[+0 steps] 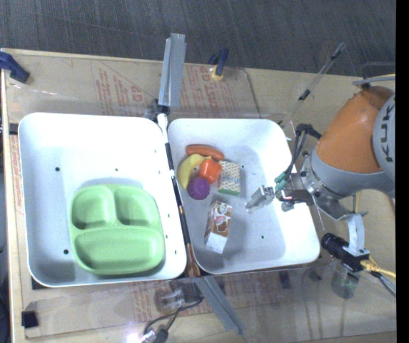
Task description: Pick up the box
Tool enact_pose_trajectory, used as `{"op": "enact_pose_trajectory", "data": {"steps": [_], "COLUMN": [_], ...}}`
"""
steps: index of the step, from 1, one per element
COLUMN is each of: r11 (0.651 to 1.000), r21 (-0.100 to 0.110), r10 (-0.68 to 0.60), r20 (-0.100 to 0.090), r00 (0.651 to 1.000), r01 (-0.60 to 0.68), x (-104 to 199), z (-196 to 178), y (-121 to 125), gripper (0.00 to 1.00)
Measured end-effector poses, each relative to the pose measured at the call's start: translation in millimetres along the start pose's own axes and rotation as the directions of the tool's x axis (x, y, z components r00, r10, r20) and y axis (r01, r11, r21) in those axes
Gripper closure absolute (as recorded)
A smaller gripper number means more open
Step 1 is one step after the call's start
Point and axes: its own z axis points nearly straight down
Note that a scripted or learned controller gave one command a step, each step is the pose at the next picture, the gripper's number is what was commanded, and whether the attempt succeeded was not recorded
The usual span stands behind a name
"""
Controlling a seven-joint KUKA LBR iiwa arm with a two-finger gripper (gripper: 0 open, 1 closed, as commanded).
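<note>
With the gripper (260, 196) hovering in the right bin (300, 245), finger state unclear, the box (219, 226) lies just left w/ toy food (204, 171) nearby; a misaimed descent could miss.

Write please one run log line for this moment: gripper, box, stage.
gripper: in right bin, nothing between fingers | box: lying in right bin, left of gripper, apart from it | stage: box not yet picked up

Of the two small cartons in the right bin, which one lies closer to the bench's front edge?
The white carton with the red-brown picture, lying alone; the pale greenish carton sits further back, against the toy food pile.
</note>
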Motion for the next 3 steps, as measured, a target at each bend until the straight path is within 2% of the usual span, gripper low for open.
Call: {"op": "enact_pose_trajectory", "data": {"steps": [1, 2, 3], "r11": [0.995, 0.965, 0.964], "r21": [-0.001, -0.011, -0.012], "r10": [-0.100, -0.263, -0.267], "r20": [0.001, 0.007, 0.011], "r00": [0.995, 0.965, 0.964], "r01": [0.100, 0.263, 0.267], "x": [-3, 16, 15], "z": [22, 112, 100], "y": [79, 95, 96], "gripper": [0.00, 0.00, 1.00]}}
